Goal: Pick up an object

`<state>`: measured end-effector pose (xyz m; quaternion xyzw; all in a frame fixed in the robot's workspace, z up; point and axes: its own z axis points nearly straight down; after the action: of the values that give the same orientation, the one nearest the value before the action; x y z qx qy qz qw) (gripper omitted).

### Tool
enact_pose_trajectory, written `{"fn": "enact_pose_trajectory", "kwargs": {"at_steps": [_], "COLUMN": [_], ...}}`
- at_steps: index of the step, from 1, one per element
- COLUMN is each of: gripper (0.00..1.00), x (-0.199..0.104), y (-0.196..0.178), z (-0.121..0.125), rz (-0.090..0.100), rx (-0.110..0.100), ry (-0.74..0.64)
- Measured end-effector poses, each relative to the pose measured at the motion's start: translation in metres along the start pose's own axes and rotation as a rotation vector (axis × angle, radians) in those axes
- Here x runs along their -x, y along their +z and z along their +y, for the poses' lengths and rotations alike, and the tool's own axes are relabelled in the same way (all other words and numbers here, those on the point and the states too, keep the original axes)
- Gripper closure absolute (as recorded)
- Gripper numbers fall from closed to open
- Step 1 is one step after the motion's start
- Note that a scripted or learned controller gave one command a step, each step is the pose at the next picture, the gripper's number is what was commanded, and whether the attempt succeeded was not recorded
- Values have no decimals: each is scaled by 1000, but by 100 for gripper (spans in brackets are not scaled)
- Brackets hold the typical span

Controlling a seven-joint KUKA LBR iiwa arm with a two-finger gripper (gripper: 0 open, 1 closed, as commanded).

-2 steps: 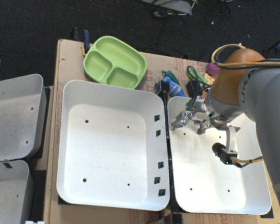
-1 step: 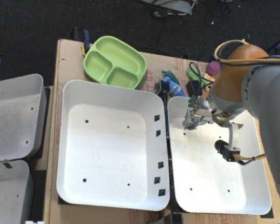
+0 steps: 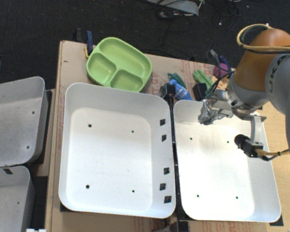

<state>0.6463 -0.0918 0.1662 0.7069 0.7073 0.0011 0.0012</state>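
My gripper (image 3: 207, 118) hangs over the back left corner of the right white bin (image 3: 222, 177), close above its floor. Nothing shows between its tips. Just behind that bin's back rim, loose items lie on the bench: a blue object (image 3: 182, 92), green plastic pieces (image 3: 204, 77) and a small purple piece (image 3: 222, 70). They are beyond the gripper, outside the bin. The left white bin (image 3: 109, 150) sits beside the right one, their walls touching.
A light green divided plate (image 3: 119, 64) rests on the bench behind the left bin. Two grey trays (image 3: 7, 116) stand off the bench at the left. The arm's orange band (image 3: 263, 57) and grey link reach in from the upper right.
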Motion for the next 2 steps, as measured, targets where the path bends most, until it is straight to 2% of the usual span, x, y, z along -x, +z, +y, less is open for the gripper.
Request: {"fn": "enact_pose_trajectory", "kwargs": {"at_steps": [1,2], "gripper": [100,100], "x": [1,2], "y": [-64,-103], "z": [3,4], "rz": [-1,-1], "rx": [2,0], "ry": [-1,-2]}}
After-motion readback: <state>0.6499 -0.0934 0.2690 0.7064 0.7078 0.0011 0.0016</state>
